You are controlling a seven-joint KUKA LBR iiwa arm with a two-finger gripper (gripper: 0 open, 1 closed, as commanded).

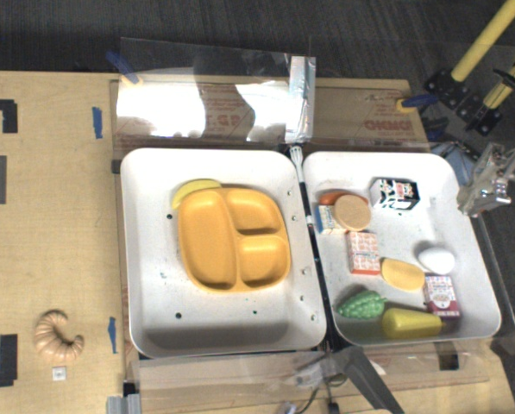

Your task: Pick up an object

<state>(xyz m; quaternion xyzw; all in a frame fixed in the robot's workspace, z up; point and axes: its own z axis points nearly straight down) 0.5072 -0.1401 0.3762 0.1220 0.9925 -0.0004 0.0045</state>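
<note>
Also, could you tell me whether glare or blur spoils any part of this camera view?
In the camera view, strong glare washes out the clear sheet behind the left bin; the white egg-like object in the right bin is nearly overexposed; the gripper at the right bin's edge looks soft and indistinct; the yellow divided tray is evenly lit and sharp.

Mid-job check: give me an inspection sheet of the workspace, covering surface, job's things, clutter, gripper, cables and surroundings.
Surface: wooden bench bearing left bin and right bin.
Job's things: right bin holds black-and-white box, tan round piece, pink carton, yellow slice, white egg-like item, small red carton, green bumpy item, yellow cylinder.
Clutter: orange divided tray in left bin; croissant on the bench.
Gripper: gripper at right bin's right rim; finger state unclear.
Cables: nothing seen.
Surroundings: dark floor, yellow pole.
</note>
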